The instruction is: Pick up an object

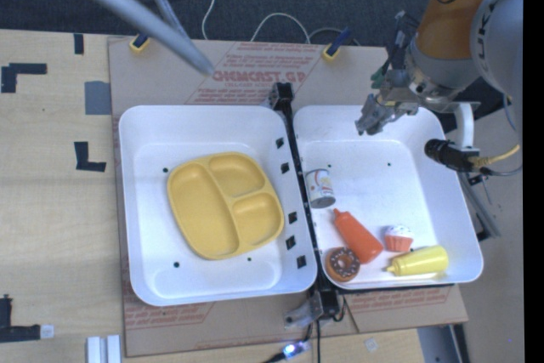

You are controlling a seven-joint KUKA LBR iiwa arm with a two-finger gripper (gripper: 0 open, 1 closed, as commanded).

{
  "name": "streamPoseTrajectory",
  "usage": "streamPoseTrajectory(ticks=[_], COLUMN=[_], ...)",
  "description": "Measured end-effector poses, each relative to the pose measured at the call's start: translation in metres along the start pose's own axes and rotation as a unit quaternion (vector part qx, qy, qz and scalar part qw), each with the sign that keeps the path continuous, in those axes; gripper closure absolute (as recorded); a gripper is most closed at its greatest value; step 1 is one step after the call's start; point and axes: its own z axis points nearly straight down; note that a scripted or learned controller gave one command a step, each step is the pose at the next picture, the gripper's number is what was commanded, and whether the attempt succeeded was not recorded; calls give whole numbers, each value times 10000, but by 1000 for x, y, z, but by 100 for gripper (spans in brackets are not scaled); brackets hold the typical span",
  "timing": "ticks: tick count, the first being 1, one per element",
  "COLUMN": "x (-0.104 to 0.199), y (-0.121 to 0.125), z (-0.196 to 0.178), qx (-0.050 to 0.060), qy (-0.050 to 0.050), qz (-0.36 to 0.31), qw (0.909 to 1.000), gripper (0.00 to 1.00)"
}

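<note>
Here the gripper [367, 125] hangs over the far edge of the right bin [442, 208], just inside its rim, at the end of the grey arm [476, 13] with its orange band. Whether it is released or clenched cannot be told, since its tip is small and dark against the white floor; nothing shows in its grasp.

All the loose objects lie in the right bin, toward its near half and well apart from the gripper. A small tin can [320, 188] lies on its side close to the divider [291, 183] between the bins. Just nearer than the can, an orange bottle [357, 235] lies at a slant. A chocolate doughnut [342, 264] sits touching or just beside the bottle's near end. A small cupcake [398, 237] with white topping sits beside the bottle, on the side away from the divider. A yellow mustard bottle [418, 262] lies flat just nearer than the cupcake, along the bin's near wall.

On the other side of the divider, the left bin [144, 268] holds a yellow divided plate [225, 204] with three compartments, lying flat near its middle.
</note>
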Motion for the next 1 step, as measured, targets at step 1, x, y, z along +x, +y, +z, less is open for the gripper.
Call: streamPoseTrajectory(ticks=[1], x=[62], y=[6], z=[-5], qx=[-10], qy=[3], qz=[-10], qw=[10000], gripper=[100])
